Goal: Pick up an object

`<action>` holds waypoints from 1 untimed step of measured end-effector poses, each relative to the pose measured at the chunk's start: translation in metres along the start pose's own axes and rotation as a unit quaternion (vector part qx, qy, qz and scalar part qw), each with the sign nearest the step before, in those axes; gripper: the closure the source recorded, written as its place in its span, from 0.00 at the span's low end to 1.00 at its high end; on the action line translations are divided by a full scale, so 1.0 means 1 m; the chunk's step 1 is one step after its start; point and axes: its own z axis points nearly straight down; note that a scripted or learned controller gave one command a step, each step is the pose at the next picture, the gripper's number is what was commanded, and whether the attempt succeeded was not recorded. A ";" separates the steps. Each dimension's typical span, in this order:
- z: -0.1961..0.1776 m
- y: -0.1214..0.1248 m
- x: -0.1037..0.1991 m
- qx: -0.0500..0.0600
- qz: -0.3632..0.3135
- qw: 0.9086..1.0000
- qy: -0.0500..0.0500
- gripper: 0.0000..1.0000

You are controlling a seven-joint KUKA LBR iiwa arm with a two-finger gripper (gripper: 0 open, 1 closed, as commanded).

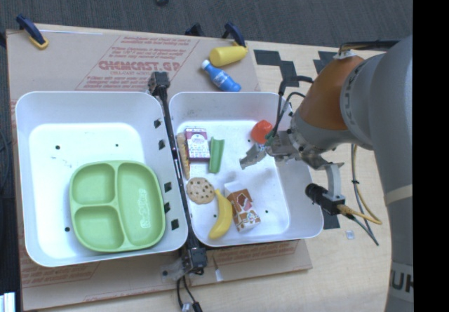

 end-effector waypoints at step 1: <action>0.018 -0.065 0.031 0.000 0.002 1.000 0.001 0.00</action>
